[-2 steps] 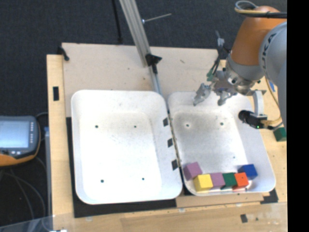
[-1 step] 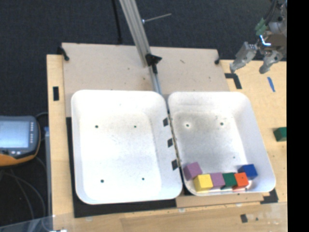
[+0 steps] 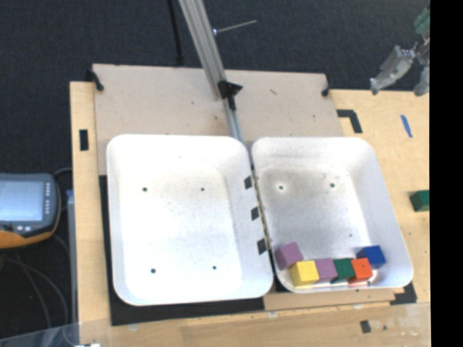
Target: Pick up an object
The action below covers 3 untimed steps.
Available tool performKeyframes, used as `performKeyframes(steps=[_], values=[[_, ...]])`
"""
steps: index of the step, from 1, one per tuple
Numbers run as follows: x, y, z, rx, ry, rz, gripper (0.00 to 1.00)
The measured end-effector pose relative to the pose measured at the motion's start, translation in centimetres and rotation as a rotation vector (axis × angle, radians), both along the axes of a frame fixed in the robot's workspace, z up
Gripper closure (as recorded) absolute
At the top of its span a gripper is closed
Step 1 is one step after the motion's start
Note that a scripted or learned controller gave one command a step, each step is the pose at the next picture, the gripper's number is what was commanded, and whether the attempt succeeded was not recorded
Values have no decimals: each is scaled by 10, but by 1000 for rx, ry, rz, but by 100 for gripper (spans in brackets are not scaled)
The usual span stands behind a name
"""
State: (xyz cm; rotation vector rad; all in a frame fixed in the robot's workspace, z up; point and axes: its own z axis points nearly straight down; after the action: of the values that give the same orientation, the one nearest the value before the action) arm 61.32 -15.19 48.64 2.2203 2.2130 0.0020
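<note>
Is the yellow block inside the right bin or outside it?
Inside. The yellow block lies within the right bin, near its front rim, beside a purple block.

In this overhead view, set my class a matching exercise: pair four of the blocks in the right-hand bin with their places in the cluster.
Blocks:
1. yellow block
2. blue block
3. orange block
4. green block

Places:
A. farthest right
B. between a purple block and the orange one
C. just below and right of the purple block at the cluster's left end
D. just below and left of the blue one

Pairs: 1-C, 2-A, 3-D, 4-B
</note>
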Motion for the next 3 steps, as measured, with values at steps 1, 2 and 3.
performKeyframes(steps=[1, 2, 3], values=[[15, 25, 65, 0, -5, 7, 0], [4, 35, 8, 3, 10, 9, 0], [34, 54, 64, 0, -3, 7, 0]])
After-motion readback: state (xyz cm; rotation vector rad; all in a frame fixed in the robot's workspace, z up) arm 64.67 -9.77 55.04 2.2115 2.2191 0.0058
